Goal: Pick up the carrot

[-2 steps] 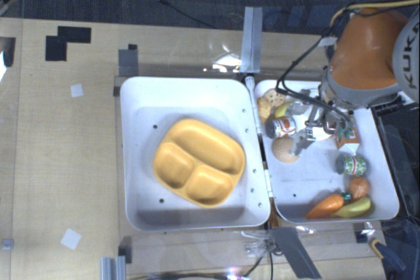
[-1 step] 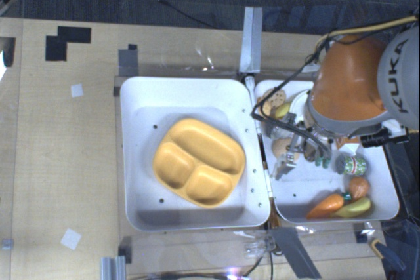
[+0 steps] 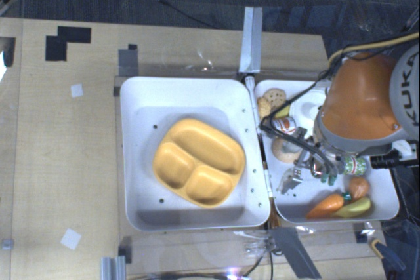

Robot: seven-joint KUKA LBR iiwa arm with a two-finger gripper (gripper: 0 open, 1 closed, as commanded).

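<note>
My fingers (image 3: 289, 180) hang spread over the right bin (image 3: 394, 206), pinching nothing, and the carrot (image 3: 326, 205) lies near its front wall, touching a yellow-green fruit (image 3: 354, 208). I judge a careless descent could nudge that neighbour or pinch both, since they press together. The left bin (image 3: 138, 141) holds a yellow divided plate (image 3: 197, 160); my bin also carries a cookie (image 3: 271, 100) and a reddish-brown piece (image 3: 359, 187)
</note>
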